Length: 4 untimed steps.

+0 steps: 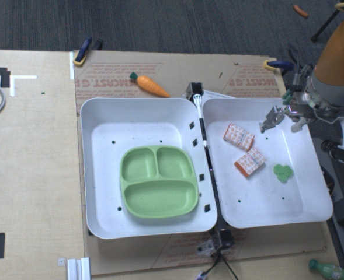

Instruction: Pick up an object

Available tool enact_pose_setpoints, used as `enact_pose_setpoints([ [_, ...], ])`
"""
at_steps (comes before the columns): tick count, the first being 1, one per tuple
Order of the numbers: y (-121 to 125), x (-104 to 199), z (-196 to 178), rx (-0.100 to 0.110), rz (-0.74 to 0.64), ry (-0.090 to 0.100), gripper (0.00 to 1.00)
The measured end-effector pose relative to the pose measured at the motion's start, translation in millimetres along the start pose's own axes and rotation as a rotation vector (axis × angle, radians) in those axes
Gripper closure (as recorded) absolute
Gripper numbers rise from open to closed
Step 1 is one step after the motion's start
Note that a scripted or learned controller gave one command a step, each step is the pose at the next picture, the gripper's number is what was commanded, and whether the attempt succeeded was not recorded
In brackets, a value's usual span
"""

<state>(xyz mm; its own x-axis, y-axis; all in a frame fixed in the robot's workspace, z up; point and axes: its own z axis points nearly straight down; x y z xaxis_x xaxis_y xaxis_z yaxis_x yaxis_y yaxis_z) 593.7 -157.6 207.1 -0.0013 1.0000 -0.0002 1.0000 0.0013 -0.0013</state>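
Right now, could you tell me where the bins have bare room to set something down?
Right bin: bare floor along the front, below the two patterned boxes and green piece. Left bin: a strip behind the green plate. Crowded near the gripper.

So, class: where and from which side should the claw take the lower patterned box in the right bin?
Probably from straight above, across the narrow width of the lower patterned box. It lies flat and slanted, its long sides free, clear of the upper box.

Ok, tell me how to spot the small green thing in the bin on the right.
Find the right bin, the one without the green plate. Near its right wall lies a small green piece. The two patterned blocks beside it are red and white; it alone is green.
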Motion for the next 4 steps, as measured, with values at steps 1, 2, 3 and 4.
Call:
enact_pose_setpoints([
  [1,-6,61,83,-0.001,-0.145,0.0,0.0],
  [2,-55,47,110,-0.013,-0.171,-0.003,0.0],
  [3,-54,45,100,-0.018,-0.167,-0.007,1.0],
  [4,-54,45,100,-0.018,-0.168,-0.007,0.0],
])
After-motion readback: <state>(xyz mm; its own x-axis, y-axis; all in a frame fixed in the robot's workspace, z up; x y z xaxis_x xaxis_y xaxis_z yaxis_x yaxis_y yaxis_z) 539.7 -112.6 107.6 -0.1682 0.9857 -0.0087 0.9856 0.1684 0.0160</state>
